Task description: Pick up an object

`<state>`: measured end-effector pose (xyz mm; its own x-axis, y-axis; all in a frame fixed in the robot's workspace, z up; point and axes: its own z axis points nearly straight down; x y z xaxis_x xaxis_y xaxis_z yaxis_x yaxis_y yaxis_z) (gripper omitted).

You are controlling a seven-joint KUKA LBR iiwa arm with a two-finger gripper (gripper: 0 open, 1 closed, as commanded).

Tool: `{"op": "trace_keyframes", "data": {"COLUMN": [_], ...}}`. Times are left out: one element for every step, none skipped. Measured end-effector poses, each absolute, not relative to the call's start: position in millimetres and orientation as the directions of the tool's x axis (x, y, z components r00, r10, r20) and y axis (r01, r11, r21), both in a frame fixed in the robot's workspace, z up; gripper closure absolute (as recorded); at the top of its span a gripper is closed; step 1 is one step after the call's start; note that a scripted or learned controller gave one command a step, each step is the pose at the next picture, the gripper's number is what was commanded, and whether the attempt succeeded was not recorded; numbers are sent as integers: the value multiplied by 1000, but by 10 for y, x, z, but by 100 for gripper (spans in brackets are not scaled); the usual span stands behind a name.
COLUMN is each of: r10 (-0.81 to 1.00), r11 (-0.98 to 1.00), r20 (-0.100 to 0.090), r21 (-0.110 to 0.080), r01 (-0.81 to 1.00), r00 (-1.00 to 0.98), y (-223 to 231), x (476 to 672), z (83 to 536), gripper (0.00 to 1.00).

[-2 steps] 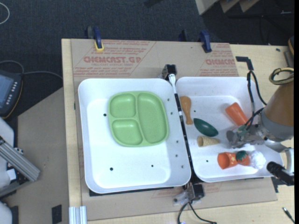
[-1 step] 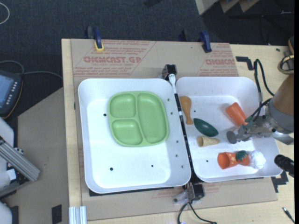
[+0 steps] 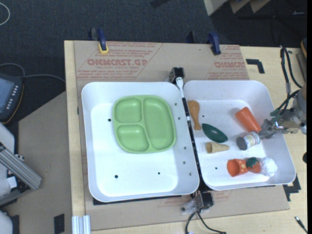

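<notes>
Over right bin's (image 3: 229, 89) edge, gripper (image 3: 267, 130) beside orange cone (image 3: 247, 119). Finger state: cannot tell. Nothing lifted yet; whole grasp left.

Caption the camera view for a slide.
Gripper at the right bin's edge beside an orange cone; green divided plate in the left bin.
</notes>
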<state>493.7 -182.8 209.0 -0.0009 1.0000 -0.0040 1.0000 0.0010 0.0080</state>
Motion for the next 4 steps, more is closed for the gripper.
{"op": "trace_keyframes", "data": {"r10": [1000, 1000, 1000, 1000], "r11": [1, 6, 7, 5], "r20": [-3, -1, 1, 0], "r21": [5, 4, 3, 4], "r01": [1000, 1000, 1000, 1000], "r00": [-1, -6, -7, -5], "y": [-1832, -1385, -867, -441], "x": [4947, 5120, 5258, 5599], "z": [2260, 2338, 2356, 2267], "gripper": [100, 100, 100, 100]}}
